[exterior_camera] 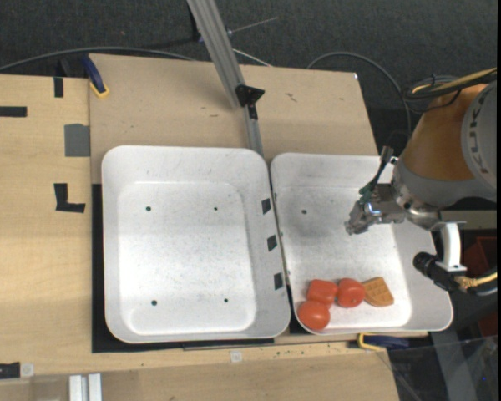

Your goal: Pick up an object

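Down in the near corner of the right bin point(317, 178) lies a small huddle of things: three red pieces point(330, 300), rounded and glossy, pressed against one another, and just beside them at three o'clock a flat orange-brown piece point(378, 291) touching the nearest red one. They sit close to the bin's front wall.

Up at about one o'clock from that cluster, well apart from it, the gripper point(361, 220) hangs over the bare middle of the same bin, toward its right side. Whether its jaws are parted or together I cannot tell from here; nothing shows between them.

Behind it, at three o'clock, the arm point(447, 153) comes in, its orange band and grey casing bulking over the bin's right edge.

At nine o'clock, the left bin point(184, 161) lies alongside, its rim touching the right bin's.
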